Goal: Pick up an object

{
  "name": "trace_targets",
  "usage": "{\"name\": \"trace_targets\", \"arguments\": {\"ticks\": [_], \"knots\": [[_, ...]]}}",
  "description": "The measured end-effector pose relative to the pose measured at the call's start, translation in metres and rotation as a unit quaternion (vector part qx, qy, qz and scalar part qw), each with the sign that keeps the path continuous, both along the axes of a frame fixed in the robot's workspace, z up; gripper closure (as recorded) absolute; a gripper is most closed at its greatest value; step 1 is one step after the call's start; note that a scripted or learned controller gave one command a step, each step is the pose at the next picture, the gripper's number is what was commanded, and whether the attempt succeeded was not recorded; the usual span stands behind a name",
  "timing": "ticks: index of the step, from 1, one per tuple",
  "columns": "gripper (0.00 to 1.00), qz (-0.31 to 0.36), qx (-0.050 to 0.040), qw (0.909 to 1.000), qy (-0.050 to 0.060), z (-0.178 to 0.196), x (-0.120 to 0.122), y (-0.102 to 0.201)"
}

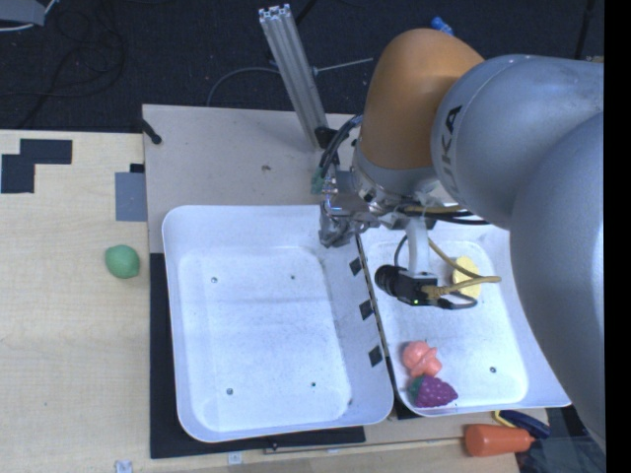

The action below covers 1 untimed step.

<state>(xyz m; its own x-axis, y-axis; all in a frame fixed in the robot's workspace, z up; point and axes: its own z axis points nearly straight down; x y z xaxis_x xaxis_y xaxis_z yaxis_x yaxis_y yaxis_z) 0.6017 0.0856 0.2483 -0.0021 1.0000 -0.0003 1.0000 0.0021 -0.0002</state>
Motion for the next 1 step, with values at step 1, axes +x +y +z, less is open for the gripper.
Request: {"name": "trace_targets", "arguments": {"ticks": [1], "knots": [[0.0, 0.0, -0.0001, 1.0, 0.0, -0.0001, -0.0002, -0.0004]]}}
